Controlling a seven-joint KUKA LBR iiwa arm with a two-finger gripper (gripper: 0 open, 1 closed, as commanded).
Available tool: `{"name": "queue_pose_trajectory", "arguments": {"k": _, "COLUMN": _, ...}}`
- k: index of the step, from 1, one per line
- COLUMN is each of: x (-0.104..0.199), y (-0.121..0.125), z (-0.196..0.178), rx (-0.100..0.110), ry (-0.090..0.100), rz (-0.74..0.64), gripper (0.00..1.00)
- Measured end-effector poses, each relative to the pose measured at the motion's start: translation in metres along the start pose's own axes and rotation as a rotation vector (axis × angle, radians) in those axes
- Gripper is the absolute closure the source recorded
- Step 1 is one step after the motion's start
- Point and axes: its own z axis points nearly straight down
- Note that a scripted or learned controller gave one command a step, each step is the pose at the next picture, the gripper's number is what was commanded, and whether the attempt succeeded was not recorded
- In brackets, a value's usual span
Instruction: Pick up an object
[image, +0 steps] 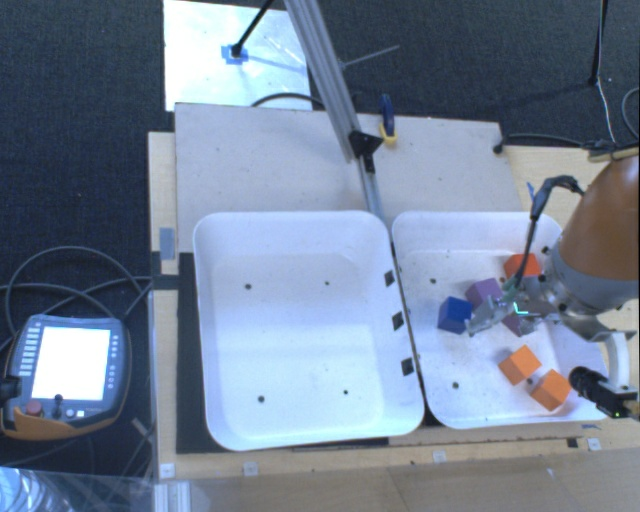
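Purple block (486, 292) sits mid-right of frame in right bin (430, 232), w/ blue block (454, 315) just beside. End effector (492, 316) between them; open/closed can't tell. Risk: crowding, fingers nudge blocks, miss grasp.

The gripper (487, 318) hangs low in the right bin (420, 240), between a blue block (453, 315) and a purple block (485, 291) (two orange blocks lie nearby).
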Motion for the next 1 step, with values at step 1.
{"name": "queue_pose_trajectory", "arguments": {"k": 1, "x": 0.0000, "y": 0.0010, "z": -0.0018, "rx": -0.005, "ry": 0.000, "rz": 0.001, "gripper": 0.00}}
